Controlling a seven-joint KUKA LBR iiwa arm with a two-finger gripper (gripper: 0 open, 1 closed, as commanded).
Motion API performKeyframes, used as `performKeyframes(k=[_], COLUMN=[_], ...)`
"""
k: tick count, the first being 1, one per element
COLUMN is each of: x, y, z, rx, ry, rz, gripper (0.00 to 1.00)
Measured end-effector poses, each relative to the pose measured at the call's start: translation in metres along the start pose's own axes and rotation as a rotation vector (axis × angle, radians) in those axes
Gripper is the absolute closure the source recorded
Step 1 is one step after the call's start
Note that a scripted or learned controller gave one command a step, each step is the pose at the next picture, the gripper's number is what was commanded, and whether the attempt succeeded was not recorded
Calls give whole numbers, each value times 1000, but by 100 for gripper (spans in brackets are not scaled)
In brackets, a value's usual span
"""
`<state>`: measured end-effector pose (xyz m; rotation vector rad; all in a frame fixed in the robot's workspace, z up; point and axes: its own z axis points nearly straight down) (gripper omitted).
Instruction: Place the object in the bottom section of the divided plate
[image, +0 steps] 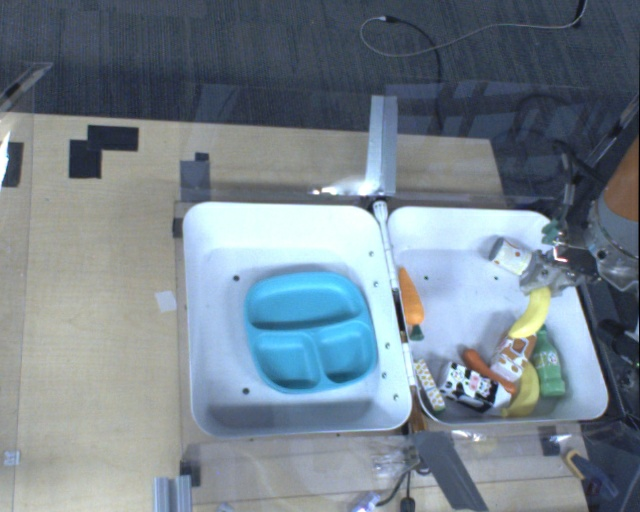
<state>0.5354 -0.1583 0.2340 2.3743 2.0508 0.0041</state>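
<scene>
We read no text anywhere. The small carton (514, 356) and the black-and-white box (467, 384) lying below the gripper (548, 268) carry printing, but it is too small and blurred for us to make out.

Divided plate (308, 331) and banana (530, 315), one of each.

Plate: blue, rounded, three compartments, lying flat in the left bin, one long section on its far side and two smaller sections on its near side. Banana: yellow, hanging tilted at the right bin's right side, its top end at the gripper (549, 275).
</scene>
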Motion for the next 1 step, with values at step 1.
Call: performKeyframes(k=[1], x=[5], y=[-17], z=[-35], rx=[-1], ry=[0], rz=[-55], gripper=[100])
